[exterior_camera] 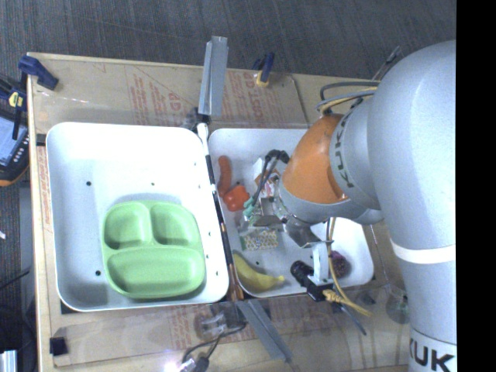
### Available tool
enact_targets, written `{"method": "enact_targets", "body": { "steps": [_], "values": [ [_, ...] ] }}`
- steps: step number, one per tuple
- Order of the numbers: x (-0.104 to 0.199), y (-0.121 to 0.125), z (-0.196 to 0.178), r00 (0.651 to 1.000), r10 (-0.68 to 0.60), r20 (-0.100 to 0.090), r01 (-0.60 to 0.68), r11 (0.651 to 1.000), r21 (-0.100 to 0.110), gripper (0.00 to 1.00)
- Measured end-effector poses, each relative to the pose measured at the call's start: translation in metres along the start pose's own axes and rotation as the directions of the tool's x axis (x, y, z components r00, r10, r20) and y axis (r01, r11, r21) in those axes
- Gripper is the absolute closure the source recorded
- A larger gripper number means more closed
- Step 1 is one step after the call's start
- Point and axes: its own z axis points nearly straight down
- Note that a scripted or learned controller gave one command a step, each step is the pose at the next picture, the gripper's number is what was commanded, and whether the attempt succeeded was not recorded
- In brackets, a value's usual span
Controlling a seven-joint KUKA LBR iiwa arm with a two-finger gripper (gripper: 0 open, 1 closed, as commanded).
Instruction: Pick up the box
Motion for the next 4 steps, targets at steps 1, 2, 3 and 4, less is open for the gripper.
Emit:
{"method": "enact_targets", "body": {
  "steps": [1,2,3,4],
  "values": [
    [0.033,0.029,-0.086,0.948,-0.317,-0.010,0.317,0.948,0.004,1.00],
    [0.061,-0.014,-0.085,0.981,0.192,-0.007,-0.192,0.981,0.015,1.00],
    [0.061,-0.014,-0.085,0.981,0.192,-0.007,-0.192,0.981,0.016,0.00],
    [-0.019,-0.008,-0.110,0.990,0.141,-0.008,-0.141,0.990,0.011,0.00]
  ]
}}
